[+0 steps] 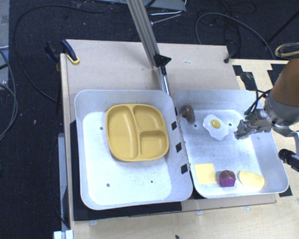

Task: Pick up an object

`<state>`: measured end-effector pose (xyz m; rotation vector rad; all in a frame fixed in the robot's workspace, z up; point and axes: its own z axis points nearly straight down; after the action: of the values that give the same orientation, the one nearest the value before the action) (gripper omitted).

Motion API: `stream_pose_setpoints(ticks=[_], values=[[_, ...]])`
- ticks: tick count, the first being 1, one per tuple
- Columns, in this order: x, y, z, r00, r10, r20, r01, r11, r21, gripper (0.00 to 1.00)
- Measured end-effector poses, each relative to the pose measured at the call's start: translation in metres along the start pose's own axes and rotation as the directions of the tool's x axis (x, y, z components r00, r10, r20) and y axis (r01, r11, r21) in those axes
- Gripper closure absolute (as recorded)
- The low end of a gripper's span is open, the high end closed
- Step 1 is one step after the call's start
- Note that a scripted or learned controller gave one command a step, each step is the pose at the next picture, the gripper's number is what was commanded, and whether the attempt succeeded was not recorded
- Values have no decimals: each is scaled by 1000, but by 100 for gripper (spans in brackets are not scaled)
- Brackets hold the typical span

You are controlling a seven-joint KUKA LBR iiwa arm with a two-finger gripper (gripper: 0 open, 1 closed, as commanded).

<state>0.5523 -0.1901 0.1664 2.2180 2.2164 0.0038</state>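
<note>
The gripper [240, 131] hangs over the right part of the right bin [249, 168], reaching in from the right on the grey arm [284, 106], whose orange band fills the upper right of the view. Whether it is released or clenched cannot be told from this slant (the tips are small and dark against the bin floor), and nothing shows held in it.

Just left of the gripper, close but apart from it, lies a toy fried egg [215, 126], white with a yellow yolk. Further left, near the bin's left wall, sits a small brown rounded object [188, 113]. Along the near side of the same bin three things lie in a row: a pale yellow square slice [205, 173] on the left, a small purple and brown piece [226, 178] in the middle, and a pale yellow rounded piece [251, 179] on the right, the last two nearly touching.

The left bin [124, 183] holds a yellow divided plate [137, 132] with three compartments, lying flat towards the far side of the bin.

Both bins rest on a tan bench [114, 68]. A slanted metal pole [144, 26] runs from the far edge down to the gap between the bins, and black cables [30, 59] trail over the dark floor at the left.
</note>
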Motion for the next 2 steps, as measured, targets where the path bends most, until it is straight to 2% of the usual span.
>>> stream_pose_setpoints(ticks=[1,2], values=[[-8,-3,-48,1000,1,0,-1,1000,0,100],[-9,-2,-65,1000,-2,-1,2,1000,3,100]])
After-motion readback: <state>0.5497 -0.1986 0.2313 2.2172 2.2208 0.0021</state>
